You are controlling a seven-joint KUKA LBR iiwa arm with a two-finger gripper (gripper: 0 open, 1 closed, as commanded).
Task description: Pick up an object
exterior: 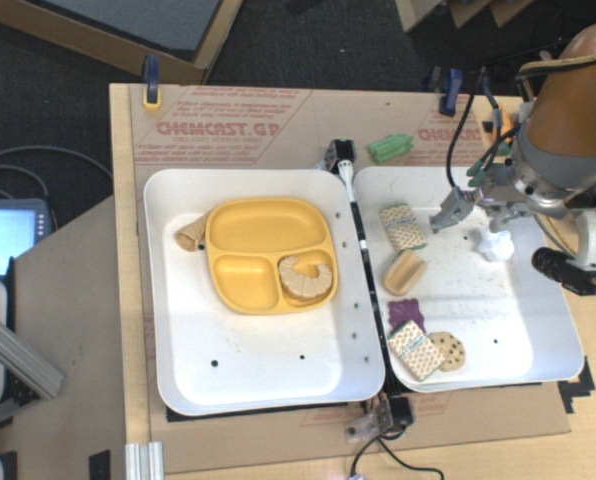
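The claw hung wide and unladen over the right bin, far of a bread roll, so the reach was in hand, and the next move called for descending squarely and closing on it.

Both white bins look like smooth, slightly glossy plastic. The yellow divided plate is matt plastic. Under them lies printed brown cardboard, dull and papery. The green clip seems plastic. The arm's orange band shines, smooth.
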